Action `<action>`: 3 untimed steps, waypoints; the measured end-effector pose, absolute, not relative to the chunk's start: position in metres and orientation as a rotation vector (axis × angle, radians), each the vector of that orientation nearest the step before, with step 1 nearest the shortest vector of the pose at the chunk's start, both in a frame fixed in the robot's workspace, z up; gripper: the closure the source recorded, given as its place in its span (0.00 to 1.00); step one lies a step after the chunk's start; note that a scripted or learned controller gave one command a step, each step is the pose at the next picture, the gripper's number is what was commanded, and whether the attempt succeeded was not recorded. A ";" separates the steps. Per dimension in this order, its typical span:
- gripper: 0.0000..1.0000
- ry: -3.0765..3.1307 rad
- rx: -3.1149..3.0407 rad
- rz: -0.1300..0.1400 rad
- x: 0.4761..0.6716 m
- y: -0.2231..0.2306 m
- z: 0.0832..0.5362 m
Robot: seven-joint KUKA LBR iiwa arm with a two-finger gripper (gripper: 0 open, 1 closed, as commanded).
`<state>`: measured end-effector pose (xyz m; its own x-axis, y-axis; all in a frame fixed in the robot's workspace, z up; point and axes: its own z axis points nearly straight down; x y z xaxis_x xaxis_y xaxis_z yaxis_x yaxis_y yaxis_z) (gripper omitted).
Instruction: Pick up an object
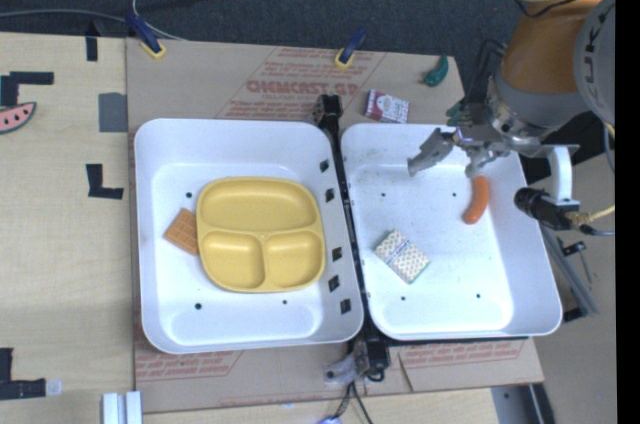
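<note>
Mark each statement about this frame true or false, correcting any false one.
1. The yellow divided plate lies in the left bin. True.
2. The orange sausage lies in the left bin. False: it lies in the right bin.
3. The claw hangs over the right bin. True.
4. The patterned packet sits on the plate. False: it lies on the right bin's floor.
5. A cracker peeks out at the plate's left edge. True.

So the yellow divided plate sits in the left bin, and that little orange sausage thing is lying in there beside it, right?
Not quite. The yellow divided plate is in the left bin, but the orange sausage lies in the right bin, near the tool. The camera view shows it there, along with a small patterned packet.
</note>
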<state>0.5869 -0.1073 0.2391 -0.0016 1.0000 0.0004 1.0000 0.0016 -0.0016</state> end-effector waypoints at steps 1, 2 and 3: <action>0.00 -2.219 -2.222 0.005 0.585 -0.204 0.150; 0.00 -2.227 -2.221 -0.006 0.624 -0.222 0.088; 1.00 -2.231 -2.223 -0.004 0.624 -0.223 0.097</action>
